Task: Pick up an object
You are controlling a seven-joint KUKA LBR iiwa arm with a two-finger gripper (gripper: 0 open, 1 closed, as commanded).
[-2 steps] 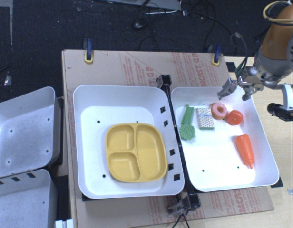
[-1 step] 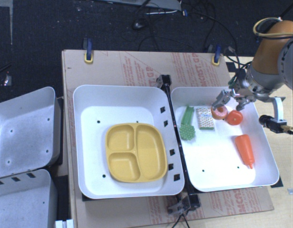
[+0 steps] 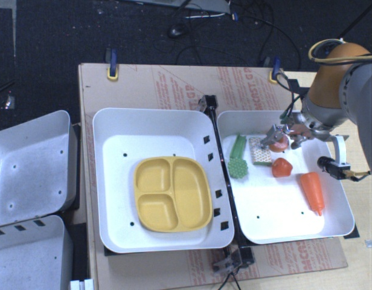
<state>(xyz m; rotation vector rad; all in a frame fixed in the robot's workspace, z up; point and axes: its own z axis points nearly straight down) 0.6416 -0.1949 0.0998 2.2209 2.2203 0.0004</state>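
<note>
Nearest me sat the yellow plate (image 3: 173,193), three compartments, flat in the left bin (image 3: 113,125). In the right bin (image 3: 337,222) I saw the carrot (image 3: 313,192) near the right wall, long axis running roughly toward me, narrow tip pointing at the near edge. A tomato (image 3: 282,167) lay just left of its top end. A green brush (image 3: 238,157) lay beside the divider, head toward me, with a patterned sponge (image 3: 260,152) just right of it. The gripper (image 3: 281,139) hovered over the sponge's far corner with something reddish at its tip; I could not tell whether the claw was open or closed.
</note>
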